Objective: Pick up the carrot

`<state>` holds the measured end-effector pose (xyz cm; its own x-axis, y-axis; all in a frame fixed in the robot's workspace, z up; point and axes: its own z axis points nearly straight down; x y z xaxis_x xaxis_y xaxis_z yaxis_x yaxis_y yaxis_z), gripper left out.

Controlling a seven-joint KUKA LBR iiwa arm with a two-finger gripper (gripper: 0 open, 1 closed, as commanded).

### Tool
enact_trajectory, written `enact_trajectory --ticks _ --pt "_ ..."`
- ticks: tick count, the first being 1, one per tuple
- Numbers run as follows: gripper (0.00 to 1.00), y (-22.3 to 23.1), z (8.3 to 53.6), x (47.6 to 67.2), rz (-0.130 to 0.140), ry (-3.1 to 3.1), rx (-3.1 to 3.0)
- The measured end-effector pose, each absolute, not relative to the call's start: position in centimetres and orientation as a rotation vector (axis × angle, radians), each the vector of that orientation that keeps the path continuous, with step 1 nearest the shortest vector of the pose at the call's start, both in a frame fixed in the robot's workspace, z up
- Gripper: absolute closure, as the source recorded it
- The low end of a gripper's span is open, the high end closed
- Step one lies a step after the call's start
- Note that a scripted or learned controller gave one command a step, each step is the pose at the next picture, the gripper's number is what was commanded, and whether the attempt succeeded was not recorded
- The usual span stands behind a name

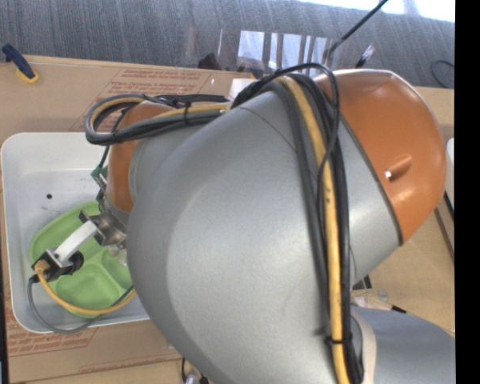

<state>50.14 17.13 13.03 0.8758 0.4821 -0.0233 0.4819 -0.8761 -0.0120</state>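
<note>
Where the arm [256,238] reaches, a green dish [92,288] lies.

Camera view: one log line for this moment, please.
arm over white bin | claw at green plate | grasp: cannot tell

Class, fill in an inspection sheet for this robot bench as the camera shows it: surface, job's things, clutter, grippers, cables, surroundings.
Surface: brown bench bearing a white bin at the view's left.
Job's things: nothing seen; the arm covers much of the bench.
Clutter: green divided plate lying in the white bin.
Grippers: gripper low over the green divided plate, largely hidden by the arm.
Cables: black and yellow cables run along the arm; a black loop stands out above the white bin.
Surroundings: blue and yellow clamp at the bench's far left corner; grey ribbed surface behind.
</note>
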Motion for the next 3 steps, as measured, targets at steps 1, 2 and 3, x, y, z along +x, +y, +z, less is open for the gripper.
enact_trajectory --ticks 1,2,3 --pt "1.00 12.5 26.7 47.7 0.006 -0.843 -3.022" --pt "1.00 15.8 34.0 49.0 0.006 -0.646 -3.072" --pt "1.00 13.2 30.4 47.6 0.017 -0.335 -3.125"
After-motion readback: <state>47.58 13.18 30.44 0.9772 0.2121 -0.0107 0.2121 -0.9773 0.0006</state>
